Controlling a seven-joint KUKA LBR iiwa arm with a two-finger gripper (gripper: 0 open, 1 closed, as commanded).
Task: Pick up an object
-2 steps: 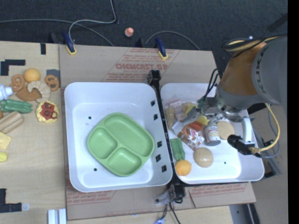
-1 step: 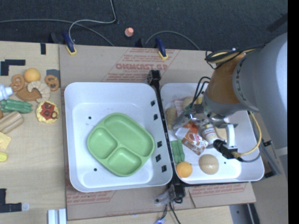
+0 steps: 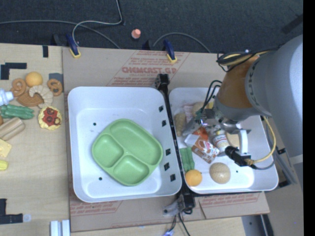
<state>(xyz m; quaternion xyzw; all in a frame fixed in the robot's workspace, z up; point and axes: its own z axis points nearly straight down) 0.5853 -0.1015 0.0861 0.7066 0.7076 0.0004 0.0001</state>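
Picking from the right bin means choosing one piece out of a crowded pile, so aim for something that stands free. Your best candidates lie at the bin's near edge: one orange and one tan potato-like ball, just beside each other. Further in, against the divider, sit one green strip, one printed packet and one small bottle, packed close under the gripper. Whether its fingers are apart or together, you cannot tell; the wrist hides them. Come straight down and centre on a single item. Beside it, the left bin carries one green divided plate.
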